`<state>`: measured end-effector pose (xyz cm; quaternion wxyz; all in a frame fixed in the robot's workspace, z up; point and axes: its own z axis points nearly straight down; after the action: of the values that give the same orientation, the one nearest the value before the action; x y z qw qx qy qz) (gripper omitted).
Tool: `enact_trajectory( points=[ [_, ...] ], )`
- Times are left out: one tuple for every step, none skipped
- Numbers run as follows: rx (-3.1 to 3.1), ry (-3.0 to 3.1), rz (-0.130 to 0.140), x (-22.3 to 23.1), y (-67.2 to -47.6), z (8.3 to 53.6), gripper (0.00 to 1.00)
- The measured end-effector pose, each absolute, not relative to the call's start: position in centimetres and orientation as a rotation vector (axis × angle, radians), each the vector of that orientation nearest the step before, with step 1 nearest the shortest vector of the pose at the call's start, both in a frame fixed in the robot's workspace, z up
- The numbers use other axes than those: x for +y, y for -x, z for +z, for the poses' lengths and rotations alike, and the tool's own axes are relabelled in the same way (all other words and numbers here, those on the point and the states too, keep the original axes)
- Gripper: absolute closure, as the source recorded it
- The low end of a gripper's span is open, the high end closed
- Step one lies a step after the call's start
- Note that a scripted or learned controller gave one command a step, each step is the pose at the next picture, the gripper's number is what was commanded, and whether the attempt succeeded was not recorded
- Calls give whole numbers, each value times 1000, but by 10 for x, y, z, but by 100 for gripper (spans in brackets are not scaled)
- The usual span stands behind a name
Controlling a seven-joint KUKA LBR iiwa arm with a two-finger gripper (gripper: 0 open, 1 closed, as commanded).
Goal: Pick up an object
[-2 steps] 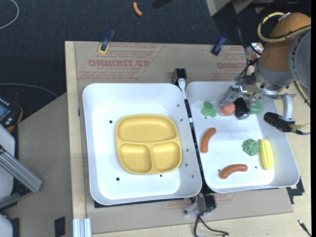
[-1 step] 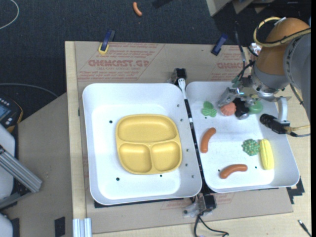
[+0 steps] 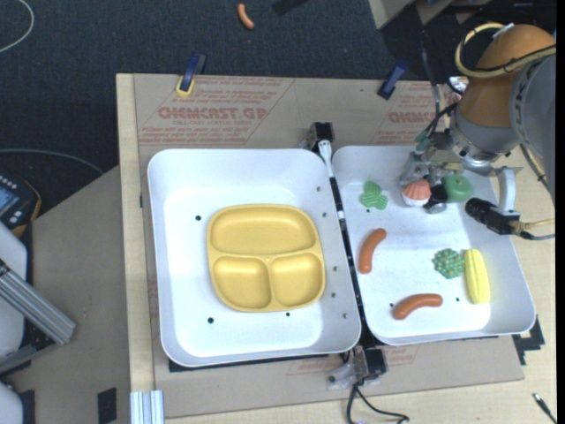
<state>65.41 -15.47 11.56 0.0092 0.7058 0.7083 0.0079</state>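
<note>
My gripper (image 3: 425, 182) hangs low over the far part of the right bin (image 3: 494, 321), reaching in from the right. Directly under it, or against it, lies a small pink and white toy (image 3: 415, 192); I cannot tell whether the two touch. A green round piece (image 3: 459, 185) sits just right of the gripper. Further toys lie in the same bin: a green leafy piece (image 3: 373, 195), an orange sausage (image 3: 372, 249), a second sausage (image 3: 417, 305), a broccoli floret (image 3: 447, 262) and a yellow corn cob (image 3: 477, 275).
The left bin (image 3: 177, 263) holds a yellow divided plate (image 3: 265, 256). A black ridge (image 3: 340, 228) separates the two bins. The arm's orange band (image 3: 503, 64) and cables rise at the far right. A stray orange piece (image 3: 245, 15) lies on the floor beyond the bench.
</note>
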Motion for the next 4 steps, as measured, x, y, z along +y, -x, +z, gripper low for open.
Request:
enact_trajectory(
  points=[
    [2218,-2216,5,-160,-664,173,100],
    [2217,-2214,7,-160,-666,228,100],
    [2230,-2218,0,-104,-650,218,100],
    [2231,-2217,2,-46,-634,230,100]
  ],
)
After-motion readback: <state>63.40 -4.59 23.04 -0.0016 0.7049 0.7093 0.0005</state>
